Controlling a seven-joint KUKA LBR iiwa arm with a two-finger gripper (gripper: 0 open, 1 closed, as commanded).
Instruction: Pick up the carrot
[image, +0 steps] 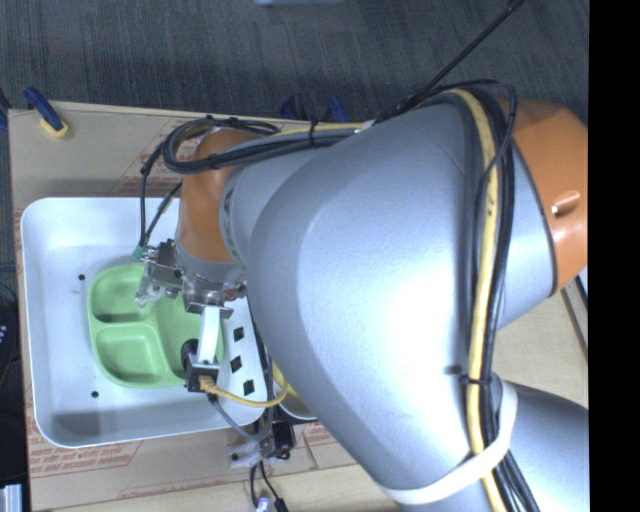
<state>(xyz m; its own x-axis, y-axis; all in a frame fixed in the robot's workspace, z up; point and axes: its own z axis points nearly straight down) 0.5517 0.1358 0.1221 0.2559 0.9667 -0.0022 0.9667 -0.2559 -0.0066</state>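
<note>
Grey arm (400, 290) covers most of the frame, reaching in from the right over the left white bin (45, 300). The orange band (200, 215) sits above the wrist, and the gripper (165, 275) hangs low over a green divided tray (125, 335) in that bin. Can't tell how the jaws stand; the wrist hardware and cables hide them. Carrot can't be made out, so its position relative to the jaws is unknown. A blue and yellow clamp (45, 112) sits at the bench's top-left corner.
</note>
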